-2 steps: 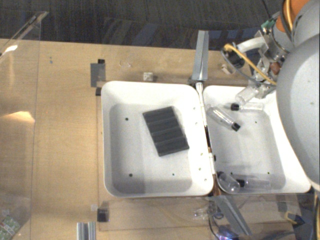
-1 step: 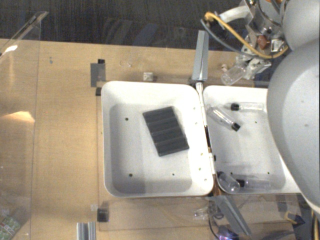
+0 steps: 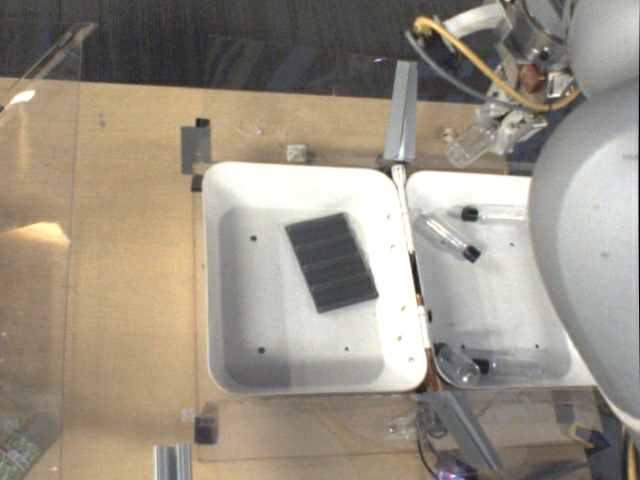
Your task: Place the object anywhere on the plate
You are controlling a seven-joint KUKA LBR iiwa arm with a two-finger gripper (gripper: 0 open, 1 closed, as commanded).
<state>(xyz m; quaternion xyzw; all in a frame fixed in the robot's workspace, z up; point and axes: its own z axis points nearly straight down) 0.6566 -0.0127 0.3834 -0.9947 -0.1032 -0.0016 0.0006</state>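
gripper: the two-finger gripper sits past the far rim of the right bin, with a clear plastic tube clamped between its fingers – the tube juts toward the left from the tips.
plate: the dark grey ribbed rectangular plate lies flat in the left shallow white bin, its long axis slanting from far-left to near-right.
bearing: the plate lies left of and nearer the camera than the gripper, across the divider between the 2 bins.
edges: the left bin's far rim and right wall stand on that path, so i judge the tube must pass above them.
room: bare white floor rings the plate.
others: 3 clear tubes with dark caps rest in the right shallow white bin.
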